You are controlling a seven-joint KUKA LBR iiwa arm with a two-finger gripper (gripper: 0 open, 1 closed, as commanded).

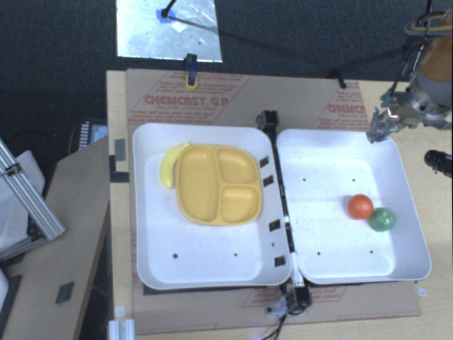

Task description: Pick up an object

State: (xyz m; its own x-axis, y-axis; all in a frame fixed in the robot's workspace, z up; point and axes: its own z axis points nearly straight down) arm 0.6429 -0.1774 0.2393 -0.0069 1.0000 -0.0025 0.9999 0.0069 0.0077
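Observation:
An orange-red ball (360,206) lies in the right bin (333,261), toward its right side. A green ball (382,219) touches it on the lower right. In the left bin (205,268) a yellow divided plate (216,184) rests with a yellow banana (170,163) against its left edge. My gripper (382,125) hangs at the far right corner of the right bin, above its rim and well away from the balls. Nothing shows between its fingers.
The bins stand side by side on a cardboard-covered bench (212,98). A black clip strip (277,190) runs between them. A shiny metal sheet (168,20) lies on the dark floor behind. An aluminium frame (25,197) stands at the left.

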